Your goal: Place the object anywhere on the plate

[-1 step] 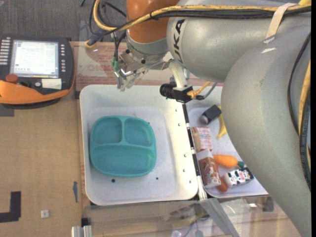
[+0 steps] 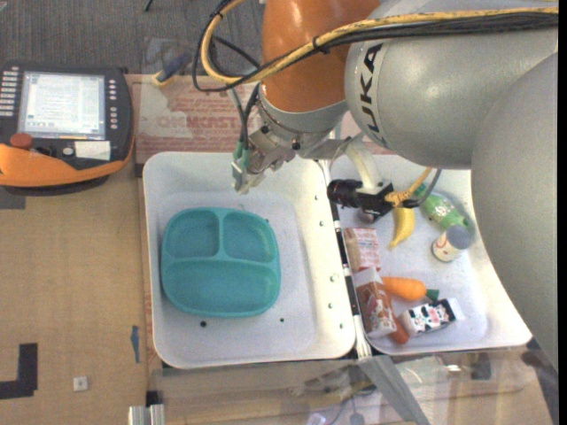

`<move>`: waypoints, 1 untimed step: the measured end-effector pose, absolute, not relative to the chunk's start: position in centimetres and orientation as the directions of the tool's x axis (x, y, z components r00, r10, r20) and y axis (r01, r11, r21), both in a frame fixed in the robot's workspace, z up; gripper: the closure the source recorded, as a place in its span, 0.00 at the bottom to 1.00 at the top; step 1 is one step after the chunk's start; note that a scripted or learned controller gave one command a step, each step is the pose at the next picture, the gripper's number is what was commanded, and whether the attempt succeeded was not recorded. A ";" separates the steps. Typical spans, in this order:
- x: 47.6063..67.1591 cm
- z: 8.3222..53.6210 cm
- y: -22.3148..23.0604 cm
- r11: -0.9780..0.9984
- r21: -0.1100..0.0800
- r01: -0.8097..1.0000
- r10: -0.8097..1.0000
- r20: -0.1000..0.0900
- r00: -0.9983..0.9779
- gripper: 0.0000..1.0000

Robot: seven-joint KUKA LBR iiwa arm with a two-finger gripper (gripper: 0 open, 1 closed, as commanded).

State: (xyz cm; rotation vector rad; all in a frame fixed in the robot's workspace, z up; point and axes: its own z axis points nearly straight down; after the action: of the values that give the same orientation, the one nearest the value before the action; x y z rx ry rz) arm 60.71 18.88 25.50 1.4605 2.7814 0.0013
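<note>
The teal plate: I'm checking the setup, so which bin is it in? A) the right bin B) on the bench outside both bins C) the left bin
C: the teal plate lies in the left bin, while the banana and carrot sit in the right bin.

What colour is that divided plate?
Teal, plain, seen clearly in the camera view: the plate.
</note>
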 end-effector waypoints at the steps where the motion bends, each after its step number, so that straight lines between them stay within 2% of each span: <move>1: 54.2 27.0 14.8 0.713 0.001 0.702 0.702 0.000 -0.713 1.00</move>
State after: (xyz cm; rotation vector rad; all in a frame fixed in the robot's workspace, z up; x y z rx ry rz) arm 54.21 14.80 26.99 1.1907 2.9070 0.0017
